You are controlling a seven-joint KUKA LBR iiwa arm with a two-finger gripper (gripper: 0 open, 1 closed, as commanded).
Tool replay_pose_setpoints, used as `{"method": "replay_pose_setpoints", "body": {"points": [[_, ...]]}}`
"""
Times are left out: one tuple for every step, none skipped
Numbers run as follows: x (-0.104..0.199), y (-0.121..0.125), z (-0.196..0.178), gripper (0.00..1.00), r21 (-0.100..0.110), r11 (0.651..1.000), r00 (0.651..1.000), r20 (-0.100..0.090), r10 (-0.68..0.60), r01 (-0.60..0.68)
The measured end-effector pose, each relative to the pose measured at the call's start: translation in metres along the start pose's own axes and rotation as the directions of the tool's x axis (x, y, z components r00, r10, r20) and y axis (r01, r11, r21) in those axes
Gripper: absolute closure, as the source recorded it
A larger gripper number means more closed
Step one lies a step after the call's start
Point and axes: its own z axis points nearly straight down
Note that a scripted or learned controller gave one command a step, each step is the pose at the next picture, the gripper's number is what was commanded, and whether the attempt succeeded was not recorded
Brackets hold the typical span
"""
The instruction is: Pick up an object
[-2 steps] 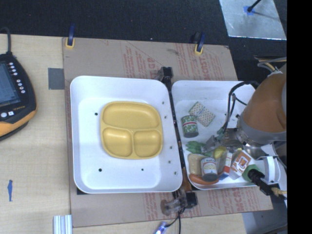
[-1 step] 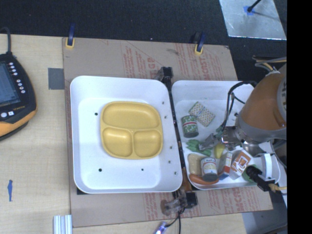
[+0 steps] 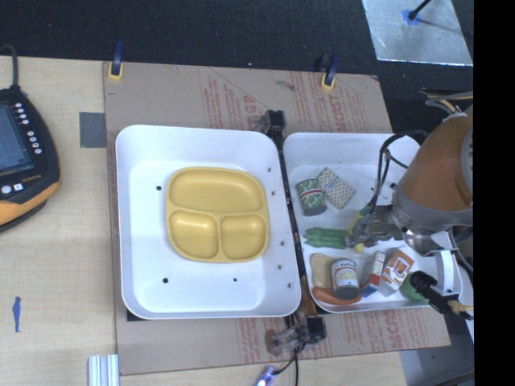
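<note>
While the arm (image 3: 438, 175) leans in from 3 o'clock, its claw (image 3: 368, 230) hangs low over the middle of the right bin (image 3: 354, 145), and whether it is released or clenched cannot be told from this slant; nothing shows plainly between its tips.

The nearest thing is the green piece (image 3: 326, 236), lying just beside the claw at its 9 o'clock, long axis running roughly 9 to 3, so its near end points at the claw. A green can (image 3: 311, 196) stands at the claw's 10 o'clock, with a patterned packet (image 3: 336, 188) next to it. At 6 to 7 o'clock sit a small jar (image 3: 345, 274) and a red piece (image 3: 330, 297); a carton (image 3: 395, 269) lies at 5 o'clock.

My guess is the green piece is the likeliest pick, needing only a short shift toward 9 o'clock.

The left bin (image 3: 145, 215) holds a yellow tray (image 3: 216, 214). Both bins rest on cardboard (image 3: 201, 95) clamped to the wooden counter (image 3: 48, 296); a pendant (image 3: 20, 163) lies at the far 9 o'clock edge, dark floor at 12.
</note>
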Motion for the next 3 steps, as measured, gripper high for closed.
{"method": "replay_pose_setpoints", "body": {"points": [[0.055,0.050,-0.126,1.00,0.001,1.000,1.000,-0.001,0.004,-0.004],[0.105,0.052,-0.108,1.00,0.004,1.000,1.000,-0.001,0.002,-0.002],[0.159,0.042,-0.143,1.00,0.001,1.000,1.000,-0.002,0.004,-0.004]]}}
